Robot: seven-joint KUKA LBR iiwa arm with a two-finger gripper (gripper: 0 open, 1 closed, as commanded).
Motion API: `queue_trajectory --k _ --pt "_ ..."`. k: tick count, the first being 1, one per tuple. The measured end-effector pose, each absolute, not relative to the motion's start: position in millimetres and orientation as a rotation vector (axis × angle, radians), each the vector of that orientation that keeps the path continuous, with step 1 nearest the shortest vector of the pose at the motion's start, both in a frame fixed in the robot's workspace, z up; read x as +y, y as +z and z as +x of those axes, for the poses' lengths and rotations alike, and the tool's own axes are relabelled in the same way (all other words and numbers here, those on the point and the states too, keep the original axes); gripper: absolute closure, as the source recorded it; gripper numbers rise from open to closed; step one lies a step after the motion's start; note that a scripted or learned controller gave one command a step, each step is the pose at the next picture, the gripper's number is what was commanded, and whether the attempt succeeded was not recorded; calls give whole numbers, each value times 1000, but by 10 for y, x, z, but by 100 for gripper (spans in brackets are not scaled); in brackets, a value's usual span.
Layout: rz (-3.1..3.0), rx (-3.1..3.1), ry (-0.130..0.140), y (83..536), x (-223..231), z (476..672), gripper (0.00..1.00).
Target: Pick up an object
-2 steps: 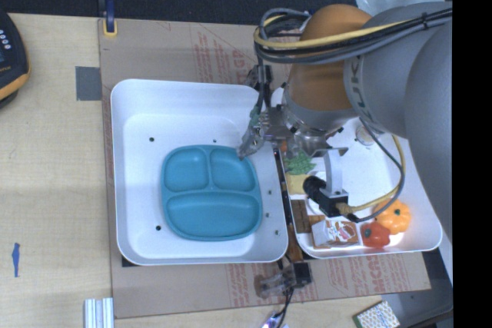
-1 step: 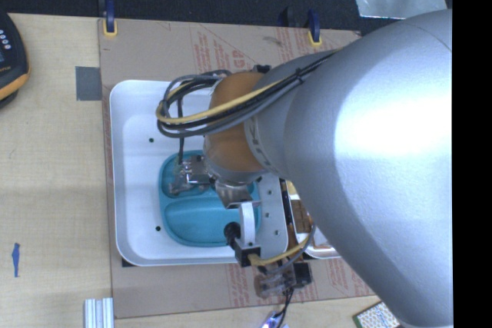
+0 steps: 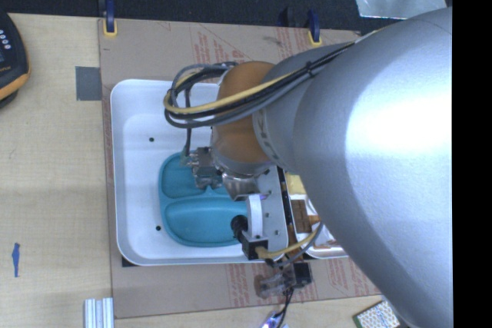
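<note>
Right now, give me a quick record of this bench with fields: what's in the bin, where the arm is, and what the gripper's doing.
bin: white bin, on the view's left
contents: teal object, lying in the bin's lower half
arm: grey arm reaching in from the view's right, orange band above the wrist
gripper: gripper low over the teal object's upper end
grasp: cannot tell
cables: yellow and black cables looped above the wrist
</note>
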State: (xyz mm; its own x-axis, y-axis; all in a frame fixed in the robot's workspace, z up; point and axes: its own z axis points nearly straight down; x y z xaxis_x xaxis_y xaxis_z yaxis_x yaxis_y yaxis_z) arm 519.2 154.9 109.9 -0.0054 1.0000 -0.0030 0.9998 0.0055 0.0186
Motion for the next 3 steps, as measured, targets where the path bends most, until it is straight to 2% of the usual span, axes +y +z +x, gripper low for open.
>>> queue_trajectory --k 1,2,3 --pt "2211 2230 12 2113 1886 5396 100" --pt "2216 2229 2 2928 1649 4741 100" --pt "2211 2231 -4 2692 2010 5053 100"
